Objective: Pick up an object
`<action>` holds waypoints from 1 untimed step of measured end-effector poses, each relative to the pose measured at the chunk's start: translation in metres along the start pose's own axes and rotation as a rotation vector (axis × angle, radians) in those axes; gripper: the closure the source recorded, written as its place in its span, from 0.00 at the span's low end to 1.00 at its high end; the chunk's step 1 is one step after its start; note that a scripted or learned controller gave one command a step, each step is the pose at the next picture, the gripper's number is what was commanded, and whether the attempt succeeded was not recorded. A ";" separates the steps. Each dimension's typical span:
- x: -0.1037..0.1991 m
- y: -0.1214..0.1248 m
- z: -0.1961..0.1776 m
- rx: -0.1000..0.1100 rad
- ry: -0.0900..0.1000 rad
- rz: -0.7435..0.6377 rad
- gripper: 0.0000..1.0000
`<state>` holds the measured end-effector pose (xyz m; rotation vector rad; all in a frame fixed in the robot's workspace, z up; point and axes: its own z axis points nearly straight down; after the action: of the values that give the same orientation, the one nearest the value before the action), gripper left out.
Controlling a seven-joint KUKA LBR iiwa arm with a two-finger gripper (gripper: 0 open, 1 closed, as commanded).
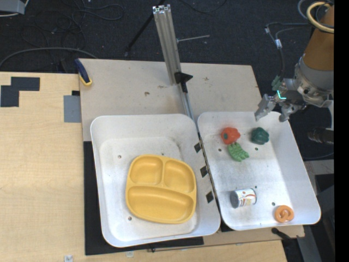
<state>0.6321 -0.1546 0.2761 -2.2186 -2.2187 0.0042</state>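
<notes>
From my seat nothing is picked yet: the gripper (274, 111) hangs spread and empty above the right bin's (297, 149) far edge, with the dark green object (260, 136) lying just below it, ungrasped.

Two white bins (109, 146) — one yellow tray (161, 189), five small objects (240, 153).

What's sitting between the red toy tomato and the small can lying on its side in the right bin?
In the camera view, a green leafy toy lies between the red toy tomato and the small can, close to the tomato.
</notes>
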 end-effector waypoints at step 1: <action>0.000 0.001 -0.001 -0.003 0.000 0.000 0.00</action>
<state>0.6326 -0.1546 0.2774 -2.2197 -2.2206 0.0018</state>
